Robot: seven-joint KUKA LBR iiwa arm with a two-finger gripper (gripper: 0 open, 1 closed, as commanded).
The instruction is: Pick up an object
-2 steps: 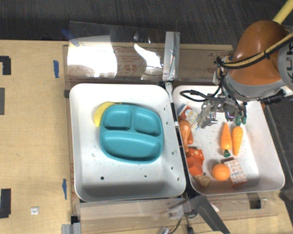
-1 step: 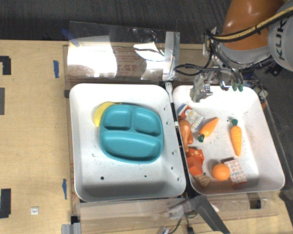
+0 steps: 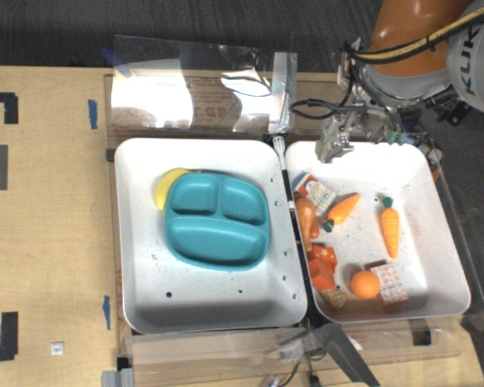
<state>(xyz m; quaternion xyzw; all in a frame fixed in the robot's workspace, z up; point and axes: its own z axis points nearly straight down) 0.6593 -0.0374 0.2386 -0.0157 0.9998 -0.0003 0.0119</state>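
- The arm (image 3: 419, 22) is reaching in from about two o'clock, and its gripper (image 3: 336, 145) is hovering over the far rim of the right bin (image 3: 436, 216), at roughly eleven o'clock of that bin.
- Whether the tool is released or clenched cannot be told from this slanted view; nothing is showing in its grasp.
- The step in hand looks like the approach: the tool is being positioned above the bin with no object yet taken.
- The candidates are lying in the right bin: an orange carrot (image 3: 390, 227) at about three o'clock, well apart from the rest; a second carrot (image 3: 342, 209) near the centre, tilted toward the divider; an orange ball (image 3: 365, 285) at six o'clock, touching a small printed box (image 3: 390, 283).
- More items are crowding the left wall of that bin, among them a red piece (image 3: 322, 266) and a wrapped packet (image 3: 316, 192).
- The left bin (image 3: 137, 240) is holding a teal divided plate (image 3: 218, 219) partly covering a yellow item (image 3: 168, 185) at ten o'clock.
- The next move is calling for a descent toward five o'clock of the tool; the lone carrot seems the cleanest target, being clear of neighbours, while the wall-side cluster is risking a jammed or double grasp.
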